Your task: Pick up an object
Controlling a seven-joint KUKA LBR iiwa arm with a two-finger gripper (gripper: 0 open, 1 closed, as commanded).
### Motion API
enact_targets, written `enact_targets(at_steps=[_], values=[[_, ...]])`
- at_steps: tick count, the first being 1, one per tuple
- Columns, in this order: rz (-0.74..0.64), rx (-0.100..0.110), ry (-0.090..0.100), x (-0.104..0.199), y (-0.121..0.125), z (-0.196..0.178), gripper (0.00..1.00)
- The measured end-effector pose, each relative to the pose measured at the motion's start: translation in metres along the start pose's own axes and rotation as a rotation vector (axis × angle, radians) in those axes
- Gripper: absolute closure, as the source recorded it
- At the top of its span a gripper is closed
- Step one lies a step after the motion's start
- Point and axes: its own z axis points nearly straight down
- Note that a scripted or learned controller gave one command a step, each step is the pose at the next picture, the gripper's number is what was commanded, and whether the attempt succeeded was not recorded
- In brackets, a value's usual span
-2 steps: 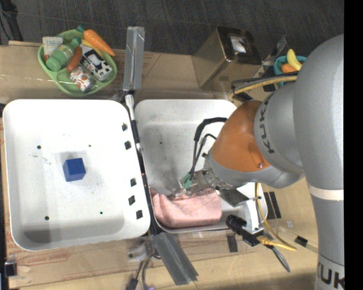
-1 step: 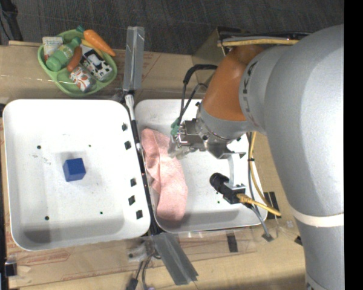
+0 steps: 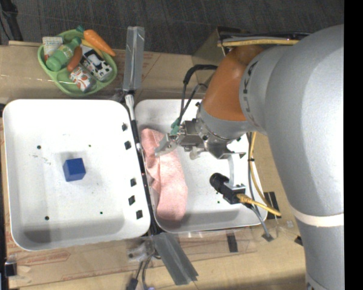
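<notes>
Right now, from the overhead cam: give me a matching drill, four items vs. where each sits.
Items:
1. blue cube
2. pink cloth
3. green bowl
4. gripper

Places:
A. on the bench behind the left bin
B. right bin, along its left wall
C. left bin floor
D. above the cloth's upper end

Pairs: 1-C, 2-B, 3-A, 4-D

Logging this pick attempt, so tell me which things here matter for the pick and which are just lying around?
Job in hand:
gripper, low over the right bin
pink cloth, in the right bin at the gripper
blue cube, in the left bin

Lying about:
green bowl of toy food, beyond the bins
</notes>
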Motion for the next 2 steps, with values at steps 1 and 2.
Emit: enact_targets(at_steps=[1, 2], values=[[-0.068, -0.006, 0.0, -0.058, 0.015, 0.098, 0.0], [-0.113, -0.006, -0.001, -0.067, 0.077, 0.097, 0.0]])
